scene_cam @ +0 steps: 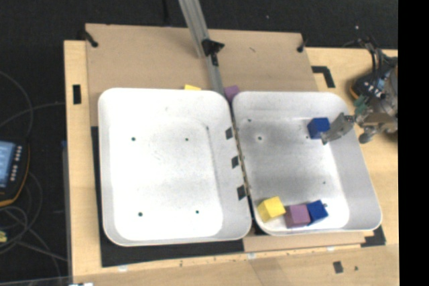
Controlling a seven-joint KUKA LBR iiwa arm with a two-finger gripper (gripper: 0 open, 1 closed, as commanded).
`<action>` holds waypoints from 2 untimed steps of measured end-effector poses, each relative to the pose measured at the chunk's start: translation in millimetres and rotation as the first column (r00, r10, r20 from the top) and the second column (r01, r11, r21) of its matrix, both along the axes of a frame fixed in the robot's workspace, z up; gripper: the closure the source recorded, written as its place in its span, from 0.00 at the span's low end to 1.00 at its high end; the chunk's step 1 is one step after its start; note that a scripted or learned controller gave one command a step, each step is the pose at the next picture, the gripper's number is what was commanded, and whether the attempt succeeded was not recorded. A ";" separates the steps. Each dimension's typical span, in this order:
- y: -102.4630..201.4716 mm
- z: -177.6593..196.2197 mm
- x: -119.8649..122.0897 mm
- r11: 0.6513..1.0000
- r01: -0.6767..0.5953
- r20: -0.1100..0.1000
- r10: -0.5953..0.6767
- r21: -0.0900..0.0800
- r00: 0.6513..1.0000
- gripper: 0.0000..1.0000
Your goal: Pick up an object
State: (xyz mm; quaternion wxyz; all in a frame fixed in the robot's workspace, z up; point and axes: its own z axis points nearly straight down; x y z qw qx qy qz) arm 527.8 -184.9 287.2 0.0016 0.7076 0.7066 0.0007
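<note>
I'm in over the right bin's point(348, 164) 3 o'clock edge, my gripper point(337, 128) low near the rim. The blue cube point(318, 126) sits right at my fingertips, on their 9 o'clock side, touching or nearly so; I can't tell which. Whether my fingers are spread or closed I can't tell either; they read as one grey blur. Nothing sits visibly between them, so I don't call this a hold. The cube looks square-on, no long axis to line up with. Down at 6 o'clock, well apart, sit a yellow cube point(271, 208), a purple cube point(297, 215) and another blue cube point(317, 211).
</note>
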 end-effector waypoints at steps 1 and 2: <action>-4.2 -114.9 -9.6 1.000 -0.001 -0.010 0.001 0.002 1.000 0.00; -10.2 -192.7 91.0 1.000 -0.006 0.000 0.006 -0.001 1.000 0.00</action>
